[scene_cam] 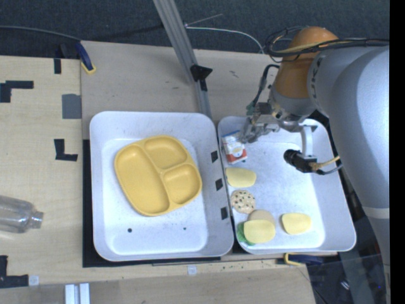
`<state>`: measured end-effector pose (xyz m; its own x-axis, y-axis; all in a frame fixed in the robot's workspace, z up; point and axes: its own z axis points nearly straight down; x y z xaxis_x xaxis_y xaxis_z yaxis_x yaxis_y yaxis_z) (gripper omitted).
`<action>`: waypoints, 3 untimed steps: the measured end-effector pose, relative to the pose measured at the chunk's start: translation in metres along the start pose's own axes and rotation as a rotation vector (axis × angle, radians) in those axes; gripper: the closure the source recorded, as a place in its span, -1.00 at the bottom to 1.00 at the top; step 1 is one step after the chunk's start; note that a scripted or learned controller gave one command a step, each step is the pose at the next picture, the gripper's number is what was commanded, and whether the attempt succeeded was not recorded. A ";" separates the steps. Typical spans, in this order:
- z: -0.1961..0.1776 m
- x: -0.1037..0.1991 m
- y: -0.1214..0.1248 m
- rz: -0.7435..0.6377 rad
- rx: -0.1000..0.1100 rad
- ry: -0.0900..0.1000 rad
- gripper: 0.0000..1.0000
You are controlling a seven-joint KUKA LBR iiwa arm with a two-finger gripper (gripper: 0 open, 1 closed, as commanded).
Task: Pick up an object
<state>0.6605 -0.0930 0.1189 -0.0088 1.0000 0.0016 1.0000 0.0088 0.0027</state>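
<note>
wooden bench [38, 170], two white bins; gripper [248, 133] hovers over small red-and-white carton [234, 148] at right bin's [329, 227] corner; finger state unclear; wall may block a clean grasp.

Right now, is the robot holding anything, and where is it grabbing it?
It cannot be told. The tool is down at the small red and white packet in the right bin, but no grip shows.

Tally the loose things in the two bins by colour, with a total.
Yellow: 4 (divided plate, three pieces)
Red and white: 1 (small packet)
Tan, speckled: 1 (cookie)
Total: 6
</note>
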 end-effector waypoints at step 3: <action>-0.069 0.087 -0.143 0.010 0.010 -0.002 1.00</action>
<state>0.5165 -0.0071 0.1879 0.0014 1.0000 0.0001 1.0000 -0.0014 -0.0070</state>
